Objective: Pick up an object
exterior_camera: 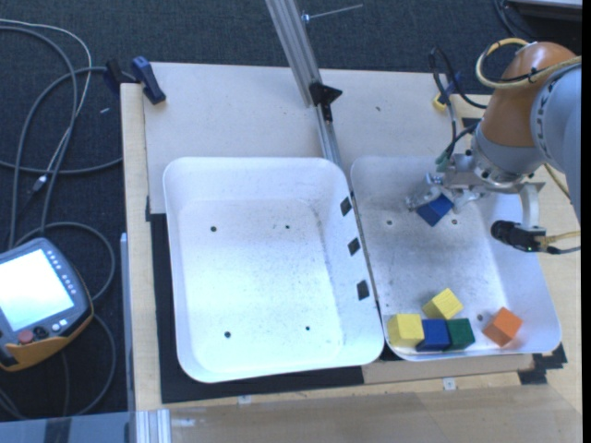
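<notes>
Over right white plastic bin (392,247), blue cube (433,212) clamped between two-finger gripper (443,195) jaws; tilted, shallow pinch, might slip.

Even overhead light, soft faint shadows, mild grain, white bins (249,178) bright, slightly soft focus

Arm (545,100): I lose it past the right edge.
Blue block (433,211): top tucked under the gripper (441,190).
Pendant (37,301): cropped at the left edge.
</notes>
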Robot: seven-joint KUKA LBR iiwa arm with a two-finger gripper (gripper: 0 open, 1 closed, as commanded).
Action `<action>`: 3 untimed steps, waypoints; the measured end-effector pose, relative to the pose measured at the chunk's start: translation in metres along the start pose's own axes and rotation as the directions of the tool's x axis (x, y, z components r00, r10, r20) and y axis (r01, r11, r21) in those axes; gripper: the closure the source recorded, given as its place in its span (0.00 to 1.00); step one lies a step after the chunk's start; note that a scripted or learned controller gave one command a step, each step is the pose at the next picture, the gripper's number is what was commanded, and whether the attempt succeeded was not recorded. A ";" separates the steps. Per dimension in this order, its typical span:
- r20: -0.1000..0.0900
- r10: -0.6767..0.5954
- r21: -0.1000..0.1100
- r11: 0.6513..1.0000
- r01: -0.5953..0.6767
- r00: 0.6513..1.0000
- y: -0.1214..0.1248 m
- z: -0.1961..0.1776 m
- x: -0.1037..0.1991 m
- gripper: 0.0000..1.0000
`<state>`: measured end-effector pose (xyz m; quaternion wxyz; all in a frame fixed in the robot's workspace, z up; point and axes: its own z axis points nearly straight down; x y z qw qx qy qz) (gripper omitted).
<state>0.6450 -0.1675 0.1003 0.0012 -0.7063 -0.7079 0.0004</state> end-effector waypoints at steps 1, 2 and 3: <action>0.003 0.001 -0.009 1.000 -0.001 1.000 0.021 -0.035 -0.016 0.00; -0.001 -0.002 0.003 1.000 0.002 1.000 0.002 0.002 0.027 0.00; 0.000 0.000 -0.004 1.000 0.000 1.000 0.004 -0.011 0.025 1.00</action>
